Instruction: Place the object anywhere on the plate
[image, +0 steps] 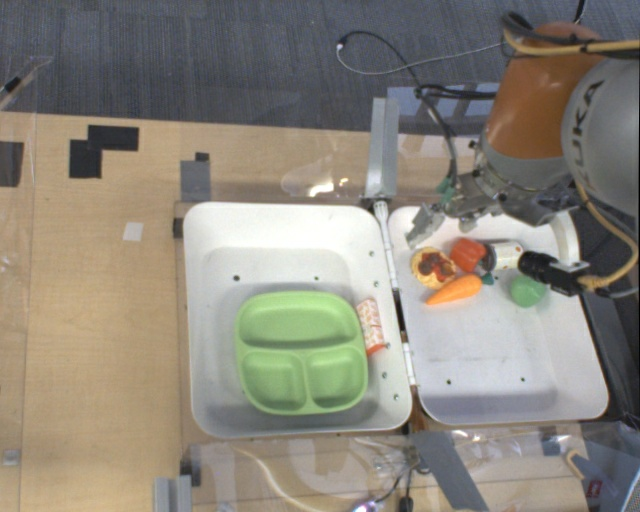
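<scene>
On the surface, the left bin (200, 300) holds the green plate (300, 350), set flat to receive an item, with a small packet (371, 326) just beside its right rim. In the right bin (520, 380), a carrot (455, 291), tomato (467, 254) and green ball (527, 291) cluster near the far edge. The end effector (432, 222) hovers there, spread, pinching nothing, likely choosing among them.

Arm (560, 100) reaching from right, gripper (440, 215) lowered

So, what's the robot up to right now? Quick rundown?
Gripper above right bin's toys, holding nothing. Carrot not yet picked. Green plate waits in left bin.
</scene>
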